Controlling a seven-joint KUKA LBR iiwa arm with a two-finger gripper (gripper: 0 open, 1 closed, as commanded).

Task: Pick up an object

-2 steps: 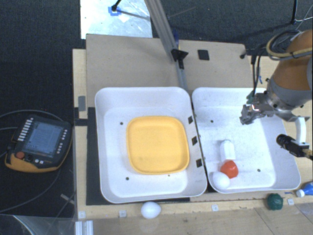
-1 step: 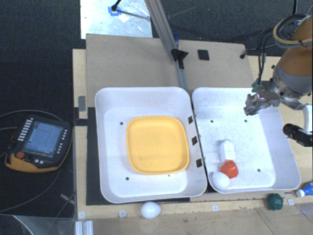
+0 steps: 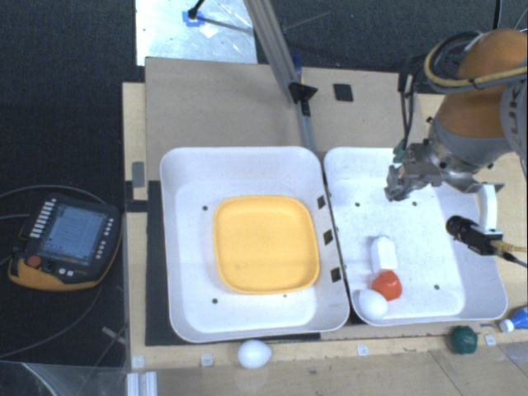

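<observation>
My gripper (image 3: 399, 186) hangs over the upper middle of the right bin (image 3: 429, 167), pointing down, with nothing visible between its fingers. In that bin's lower left lie a white block (image 3: 383, 252), a red-orange round object (image 3: 386, 285) just below it, and a white egg-shaped ball (image 3: 372, 304) in the corner. These three sit close together, well below and slightly left of the gripper. A yellow square plate (image 3: 266, 243) fills the middle of the left bin (image 3: 186, 221).
A white egg (image 3: 254, 354) lies on the bench below the left bin. A green ball (image 3: 463, 339) and a blue-tipped object (image 3: 513, 322) lie beyond the right bin's lower right corner. A black cylinder (image 3: 470, 234) juts from the arm over the bin's right side.
</observation>
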